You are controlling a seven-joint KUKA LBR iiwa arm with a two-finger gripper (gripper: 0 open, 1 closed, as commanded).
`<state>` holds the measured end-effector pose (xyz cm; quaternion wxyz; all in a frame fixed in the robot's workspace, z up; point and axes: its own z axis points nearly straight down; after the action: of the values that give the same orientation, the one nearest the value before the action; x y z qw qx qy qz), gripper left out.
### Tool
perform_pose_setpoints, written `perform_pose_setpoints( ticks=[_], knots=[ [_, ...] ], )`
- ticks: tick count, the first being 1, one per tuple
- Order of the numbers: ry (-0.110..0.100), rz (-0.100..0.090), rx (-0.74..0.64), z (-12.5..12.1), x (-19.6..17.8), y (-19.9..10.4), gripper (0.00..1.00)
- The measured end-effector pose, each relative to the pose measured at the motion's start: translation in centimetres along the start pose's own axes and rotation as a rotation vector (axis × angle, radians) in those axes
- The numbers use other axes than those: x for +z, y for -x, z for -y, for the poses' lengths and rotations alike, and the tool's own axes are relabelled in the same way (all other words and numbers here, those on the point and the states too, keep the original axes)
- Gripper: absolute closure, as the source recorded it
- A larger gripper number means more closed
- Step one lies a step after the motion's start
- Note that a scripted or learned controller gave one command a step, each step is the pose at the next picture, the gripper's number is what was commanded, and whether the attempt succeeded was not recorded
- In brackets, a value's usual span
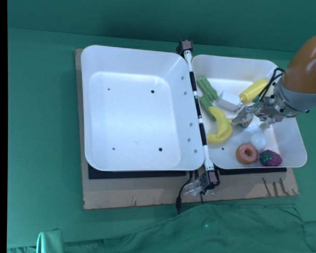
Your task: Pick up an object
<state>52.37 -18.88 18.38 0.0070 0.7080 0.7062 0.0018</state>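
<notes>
We logged the gripper (246, 116) low in the right-hand shallow white bin (292, 141), just beside the curved yellow plastic banana (221, 127), which lay near the bin's centre-left. We judged the banana light, rigid and smooth, so somewhat slippery; a hold across its narrower middle looked best. Whether the gripper was spread or clenched we could not tell, and nothing showed in its hold. A brown ring doughnut (246, 153) and a purple-red toy berry (270, 157) sat nearby.
</notes>
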Motion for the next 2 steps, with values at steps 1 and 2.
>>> perform_pose_setpoints(
  ticks=[1, 2],
  knots=[
    [0.011, 0.005, 0.006, -0.11, -1.41, 0.24, 1.0],
    [-0.008, -0.005, 0.0, -0.94, -0.7, -0.19, 1.0]
  ],
)
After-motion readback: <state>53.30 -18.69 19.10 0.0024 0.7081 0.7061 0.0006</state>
